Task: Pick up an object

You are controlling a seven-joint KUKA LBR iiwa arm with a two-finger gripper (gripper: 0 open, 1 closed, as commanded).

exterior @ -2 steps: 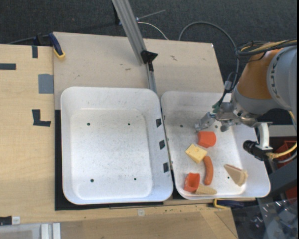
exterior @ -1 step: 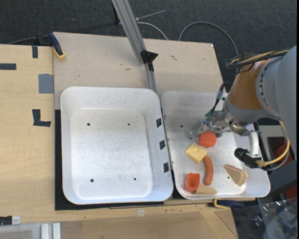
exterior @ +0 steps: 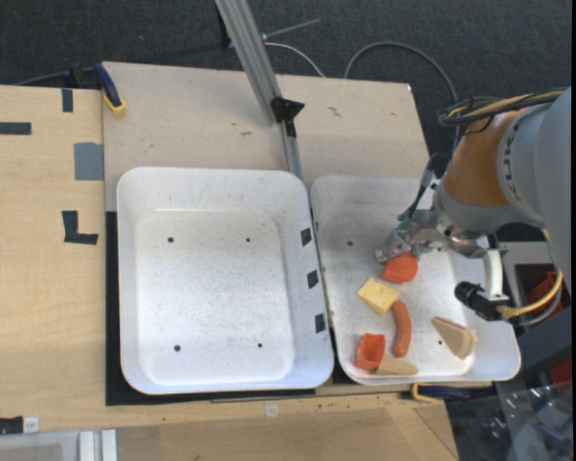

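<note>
My gripper (exterior: 394,252) is low inside the right bin (exterior: 346,209), near its middle. It sits right above and against a small orange-red rounded object (exterior: 400,271); I cannot tell whether that object is held. Just below lies a yellow block (exterior: 377,296). A reddish sausage (exterior: 401,327) rests further down, with a red cup-like piece (exterior: 370,351) and a flat tan piece (exterior: 396,366) near the bin's front edge. A tan wedge (exterior: 454,336) lies at the front right.
The left bin (exterior: 134,257) stands beside the right one, separated by a raised rim (exterior: 312,277). A slanted metal pole (exterior: 254,56) rises behind the bins. The grey arm with its orange band (exterior: 480,166) reaches in from the right.
</note>
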